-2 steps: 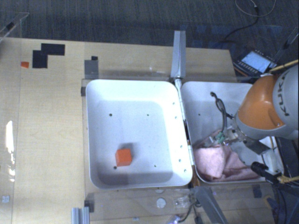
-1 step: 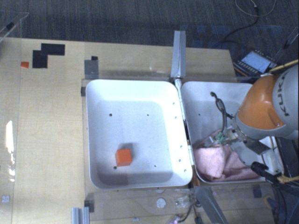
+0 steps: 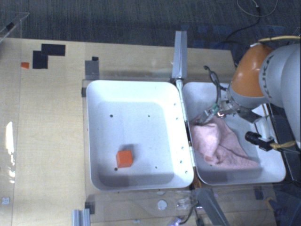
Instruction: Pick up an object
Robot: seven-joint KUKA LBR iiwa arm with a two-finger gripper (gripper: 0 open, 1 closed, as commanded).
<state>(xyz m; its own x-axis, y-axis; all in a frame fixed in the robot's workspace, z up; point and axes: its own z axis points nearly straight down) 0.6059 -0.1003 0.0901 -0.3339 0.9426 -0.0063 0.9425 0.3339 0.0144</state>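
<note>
Jaws of the gripper (image 3: 210, 117) are too blurred to tell, pressing at the upper edge of the pink cloth (image 3: 219, 144) in the right bin (image 3: 273, 173), so bunching fabric deeply probably helps.

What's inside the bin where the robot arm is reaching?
A crumpled pink cloth lies in the right bin, with the gripper at its upper edge. Whatever may sit beneath the cloth is covered.
</note>
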